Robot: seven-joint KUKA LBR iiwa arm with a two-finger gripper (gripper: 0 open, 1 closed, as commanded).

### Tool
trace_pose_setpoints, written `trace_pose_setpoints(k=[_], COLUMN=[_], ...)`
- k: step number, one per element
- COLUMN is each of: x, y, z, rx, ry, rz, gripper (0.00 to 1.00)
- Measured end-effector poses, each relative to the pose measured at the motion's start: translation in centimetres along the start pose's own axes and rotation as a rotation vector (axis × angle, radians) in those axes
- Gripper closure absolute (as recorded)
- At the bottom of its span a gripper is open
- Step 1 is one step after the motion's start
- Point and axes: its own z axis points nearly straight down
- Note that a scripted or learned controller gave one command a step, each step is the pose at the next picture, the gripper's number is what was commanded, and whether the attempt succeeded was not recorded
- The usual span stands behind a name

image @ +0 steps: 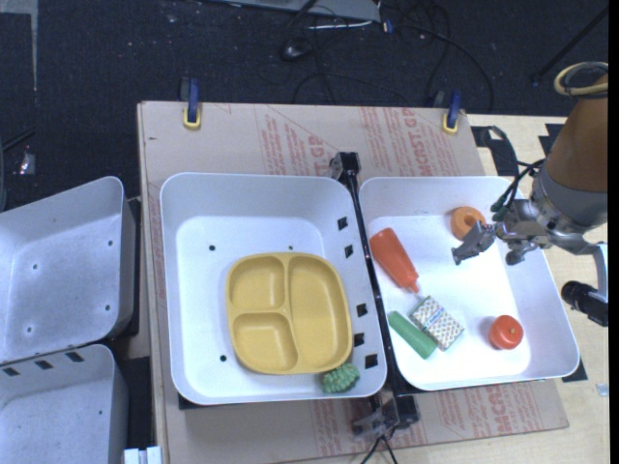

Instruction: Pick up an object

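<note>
While the gripper (493, 241) hangs over the right bin (556, 288) near its far right side, the choice of things lies spread beneath it: an orange ring (467, 221) sits by the far edge, just beside the dark fingertips and apart from them. Nothing is between those fingers, and whether they stand apart or together I cannot tell from this angle. Along the bin's left side lies an orange bottle (395, 257), slanting toward the near edge, and below it a green tube (412, 334) touching a checkered packet (438, 322). Over by the near right corner rests a small orange-red cap (505, 332), well apart from the rest. Across the divider, the left bin (193, 211) carries a yellow divided plate (288, 311) in its middle, with a green knobbly ball (339, 379) at the near edge, tucked against the plate's rim. Both bins sit on a cardboard-covered bench (251, 138).
</note>
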Motion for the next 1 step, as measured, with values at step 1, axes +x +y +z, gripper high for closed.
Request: trace_pose_setpoints(k=[1], x=[0.03], y=[0.27], z=[-0.63], rx=[-0.012], ry=[-0.002], rz=[-0.003], gripper=[0.00])
